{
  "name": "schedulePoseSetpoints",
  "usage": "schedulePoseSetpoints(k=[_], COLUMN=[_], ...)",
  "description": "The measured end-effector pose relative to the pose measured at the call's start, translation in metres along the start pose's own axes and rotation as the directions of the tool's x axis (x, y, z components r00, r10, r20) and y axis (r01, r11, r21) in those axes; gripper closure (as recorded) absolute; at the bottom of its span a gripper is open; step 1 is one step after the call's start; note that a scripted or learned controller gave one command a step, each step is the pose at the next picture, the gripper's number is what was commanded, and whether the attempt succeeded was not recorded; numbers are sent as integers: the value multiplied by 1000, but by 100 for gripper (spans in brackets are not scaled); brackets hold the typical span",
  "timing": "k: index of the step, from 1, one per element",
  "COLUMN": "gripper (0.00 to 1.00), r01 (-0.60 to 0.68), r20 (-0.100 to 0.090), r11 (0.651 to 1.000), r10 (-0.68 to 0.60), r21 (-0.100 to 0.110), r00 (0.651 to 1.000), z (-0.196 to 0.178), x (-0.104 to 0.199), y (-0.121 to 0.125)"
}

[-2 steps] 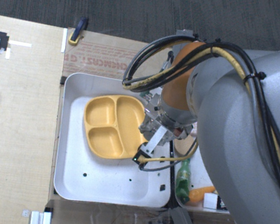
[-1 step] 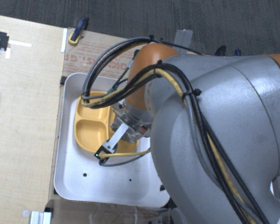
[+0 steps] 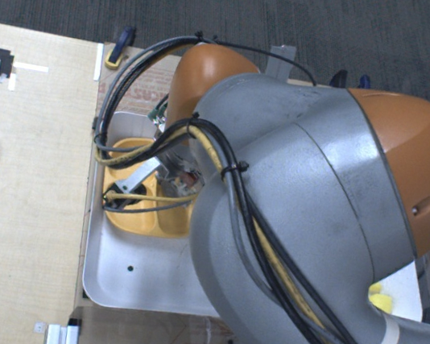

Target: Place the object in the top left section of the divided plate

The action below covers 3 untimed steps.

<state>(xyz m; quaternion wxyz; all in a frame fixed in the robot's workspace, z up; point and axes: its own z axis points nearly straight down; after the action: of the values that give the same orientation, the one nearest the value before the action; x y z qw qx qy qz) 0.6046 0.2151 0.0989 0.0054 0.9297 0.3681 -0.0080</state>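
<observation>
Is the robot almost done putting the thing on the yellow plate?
Can't say it's done. The arm is over the yellow plate in the white bin, hiding most of it. I can't see the object or whether it's held. Still left: showing it lying in the top left section.

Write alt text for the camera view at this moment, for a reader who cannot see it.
A large grey arm with orange bands reaches in from the right over a yellow divided plate lying in a shallow white bin, hiding much of the plate. Black and yellow cables loop above the plate; a pale wooden bench lies left.
</observation>
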Motion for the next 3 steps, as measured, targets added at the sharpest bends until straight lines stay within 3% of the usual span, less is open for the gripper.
schedulePoseSetpoints(k=[1, 2, 3], gripper=[100, 100, 100], r01=[-385, -516, -515], r20=[-9, -12, -11], r11=[923, 856, 857], r10=[386, 516, 515], r21=[9, 11, 25], r00=[923, 856, 857], z=[-7, 2, 5], x=[35, 43, -12], y=[19, 24, 79])
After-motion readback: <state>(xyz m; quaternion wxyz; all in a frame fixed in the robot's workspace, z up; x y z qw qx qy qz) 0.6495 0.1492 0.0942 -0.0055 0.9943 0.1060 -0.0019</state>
